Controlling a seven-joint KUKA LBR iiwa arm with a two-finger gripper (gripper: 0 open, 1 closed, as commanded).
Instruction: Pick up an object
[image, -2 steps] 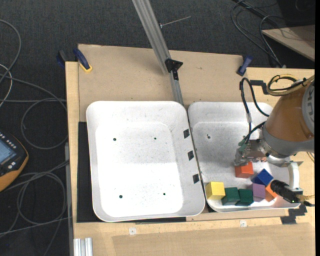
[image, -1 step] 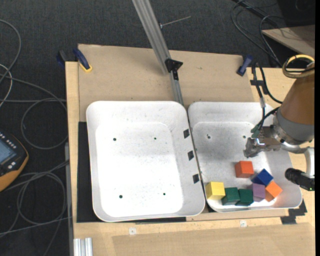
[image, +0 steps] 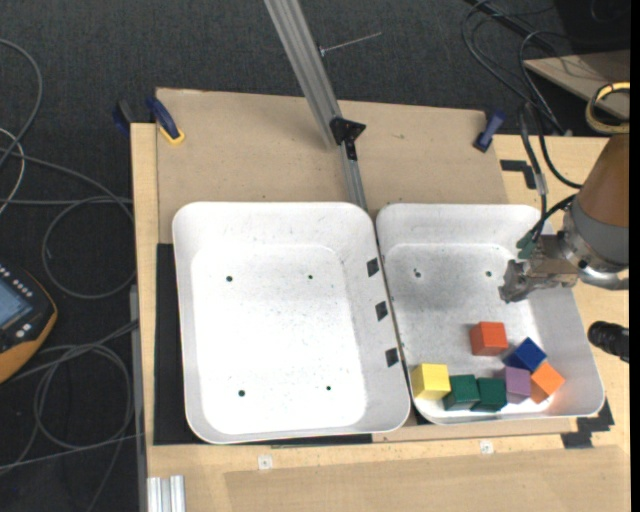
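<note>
White plastic makes up both bins, set side by side on a tan board. The left bin (image: 270, 320) has a broad bare floor with four small dark dots, and its rounded rim runs unbroken all the way around. The right bin (image: 440, 250) touches it along a shared edge marked by three small black tabs.

All the blocks lie in the right bin, crowded toward its near edge. A yellow block (image: 432, 379) sits at the near left corner, just beside two green blocks (image: 476, 392) that touch each other along the rim. A purple block (image: 518, 382) sits next to them, with a blue block (image: 527, 354) behind it and an orange block (image: 548, 379) near the right-hand corner. A red-orange block (image: 488, 337) lies a little apart, further in on the floor, with free space on its left and far sides.

The gripper (image: 512, 284) hangs over the right bin, near its right wall, above and beyond the red-orange block and not touching any block. Nothing is between its fingers; whether they are spread or closed, I cannot tell. The far half of the right bin's floor is open.

A slanted metal rail (image: 318, 85) crosses the board behind the bins.
</note>
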